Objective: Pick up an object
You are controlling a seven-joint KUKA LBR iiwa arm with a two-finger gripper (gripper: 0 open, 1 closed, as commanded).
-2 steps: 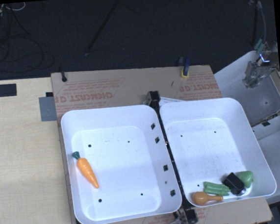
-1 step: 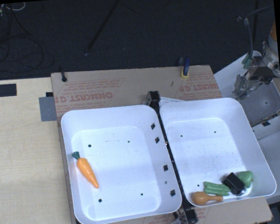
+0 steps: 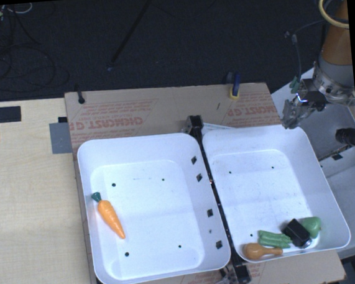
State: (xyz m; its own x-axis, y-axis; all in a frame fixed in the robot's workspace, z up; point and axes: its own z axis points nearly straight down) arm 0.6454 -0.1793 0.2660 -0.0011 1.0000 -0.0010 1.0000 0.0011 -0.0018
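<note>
Gripper (image 3: 292, 113) hangs at the upper right of the camera view, above the far right corner of the right bin (image 3: 318, 174), at the rim or just outside it. It is small and dark in the picture, so I cannot tell how it is set, and I see no object in it. The arm (image 3: 334, 48) comes in from the right, with its orange band above the wrist and a grey part below it.

The right bin has four things, all close together in its near right corner, well apart from the gripper. A green pod (image 3: 274, 239) lies with one end next to a black block (image 3: 297, 232). A round green piece (image 3: 311, 224) lies just right of the block and seems to touch it. An orange gourd (image 3: 261, 250) lies in front of the pod, near the front wall of the bin.

The left bin (image 3: 87, 178) holds one carrot (image 3: 110, 217), orange with a green top. It lies near the left wall, the green end pointing to the far side and the tip to the near side, a little tilted.

The two bins stand side by side on a cardboard sheet (image 3: 162, 111) with red print, and a black strip (image 3: 208, 185) runs between them. A small yellow and blue clamp (image 3: 234, 86) sits at the far edge of the cardboard. Left of the cardboard is a wooden table (image 3: 30, 233).
</note>
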